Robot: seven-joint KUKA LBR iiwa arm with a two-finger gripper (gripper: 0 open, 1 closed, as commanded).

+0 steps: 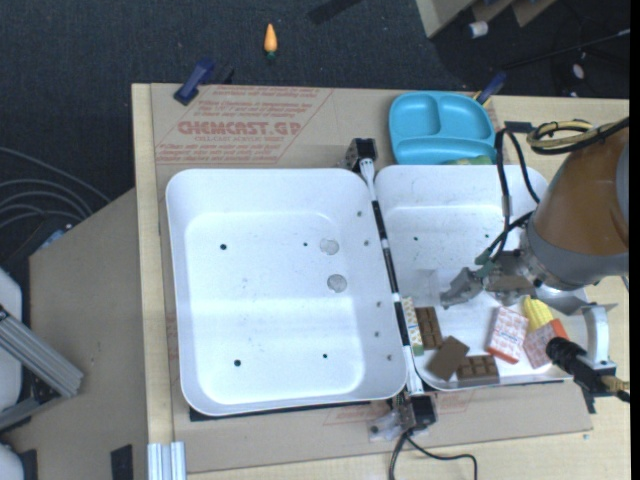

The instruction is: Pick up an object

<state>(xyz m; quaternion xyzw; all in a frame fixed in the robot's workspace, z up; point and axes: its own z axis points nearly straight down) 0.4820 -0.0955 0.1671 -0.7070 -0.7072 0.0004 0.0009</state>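
my gripper (pixel 462 288) low in right bin (pixel 440 203), grip state unreadable | brown bars (pixel 455 356) at its 6 o'clock | red-white packet (pixel 508 334) at 4 o'clock

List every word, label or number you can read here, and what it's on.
"CHEMCAST GP": red print on the brown paper-masked sheet behind the two white bins; smaller red lines beneath are too blurred to read.
Red-and-white printed packet in the right white bin: print too small to read.

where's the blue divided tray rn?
The blue divided tray sits on the bench beyond the right bin, touching its far rim, at the camera view's upper right.
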